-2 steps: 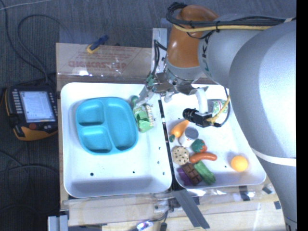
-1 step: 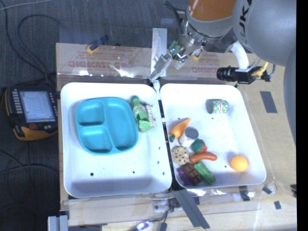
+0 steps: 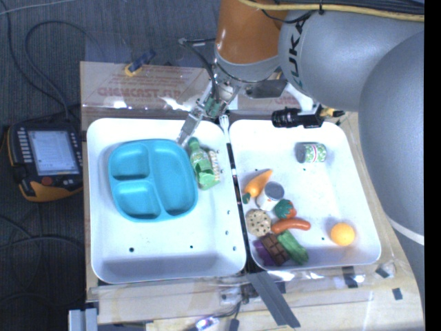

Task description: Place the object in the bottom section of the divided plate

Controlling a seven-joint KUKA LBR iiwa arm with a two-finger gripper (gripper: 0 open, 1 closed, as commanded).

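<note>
A blue divided plate (image 3: 118, 158) lies in the left bin (image 3: 165, 254), towards its back left. A green bottle-like object (image 3: 201, 164) with a pale label lies on the bin floor against the plate's right rim, outside its sections. My gripper (image 3: 204, 127) hangs over the back right corner of the left bin, just above the green object's top end. Its fingers (image 3: 187, 129) are spread apart, open, and nothing sits between them. The plate's three sections hold nothing.
The right bin (image 3: 358, 185) holds a green-and-white can (image 3: 311, 152), a carrot (image 3: 258, 181), a cookie (image 3: 258, 221), a sausage (image 3: 291, 225), an orange (image 3: 342, 234) and several other toy foods. A ridge (image 3: 234, 185) separates the bins. A teach pendant (image 3: 45, 157) lies off the bench's left side.
</note>
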